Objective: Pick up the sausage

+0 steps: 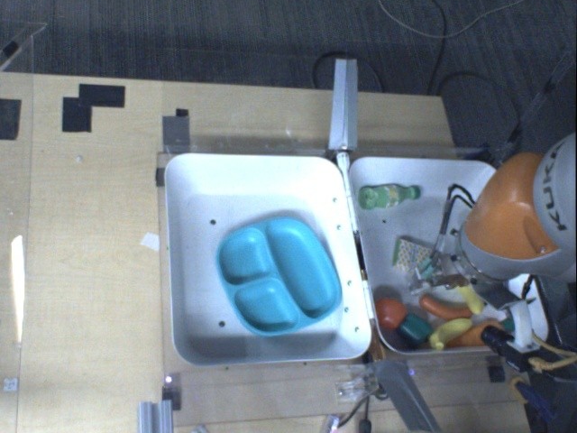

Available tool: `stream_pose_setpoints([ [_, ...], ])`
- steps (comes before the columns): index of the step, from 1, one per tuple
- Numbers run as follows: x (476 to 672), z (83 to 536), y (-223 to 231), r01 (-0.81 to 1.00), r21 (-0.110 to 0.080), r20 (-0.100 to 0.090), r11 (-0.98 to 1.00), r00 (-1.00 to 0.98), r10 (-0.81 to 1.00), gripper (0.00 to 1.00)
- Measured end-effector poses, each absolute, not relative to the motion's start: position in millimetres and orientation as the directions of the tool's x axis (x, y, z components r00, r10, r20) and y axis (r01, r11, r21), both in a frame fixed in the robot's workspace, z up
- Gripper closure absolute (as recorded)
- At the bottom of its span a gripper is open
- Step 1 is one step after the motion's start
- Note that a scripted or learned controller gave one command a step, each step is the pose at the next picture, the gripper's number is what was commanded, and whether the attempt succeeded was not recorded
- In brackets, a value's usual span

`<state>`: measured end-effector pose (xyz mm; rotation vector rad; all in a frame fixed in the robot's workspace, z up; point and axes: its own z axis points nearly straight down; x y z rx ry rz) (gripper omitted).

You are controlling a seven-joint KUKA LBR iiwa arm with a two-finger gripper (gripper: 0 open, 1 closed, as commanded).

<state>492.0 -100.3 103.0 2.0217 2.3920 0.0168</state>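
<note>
Left bin point(185, 242) on the bench point(81, 242) holds a blue divided tray point(279, 273). Arm point(518, 210) reaches over the right bin point(424, 174); end effector point(442, 278) low among the toys, its state not discernible. Sausage point(444, 307) lies just beneath it, beside a yellow banana point(448, 334), a red tomato point(390, 313) and a green bottle point(388, 195).

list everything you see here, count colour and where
bins: 2, white, side by side on the bench
divided plate: 1, blue, three compartments, in the left bin
bottle: 1, green, lying at the right bin's far edge
packet: 1, patterned, middle of the right bin
sausage: 1, orange-red, right bin near the claw
tomato: 1, red, right bin's near corner
banana: 1, yellow, right bin's near edge
arm: 1, grey and orange, over the right bin
claw: 1, above the sausage
</note>
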Motion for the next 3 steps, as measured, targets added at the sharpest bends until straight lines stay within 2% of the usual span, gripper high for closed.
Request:
stream_pose_setpoints([
  [1,491.9,103,-100,0.986,0.014,0.0,0.167,-0.167,0.986,0.0],
  [2,491.4,90,-132,0.95,0.013,-0.002,0.312,-0.312,0.95,0.0],
  [3,494.5,102,-132,0.949,0.021,-0.006,0.313,-0.313,0.95,1.0],
])
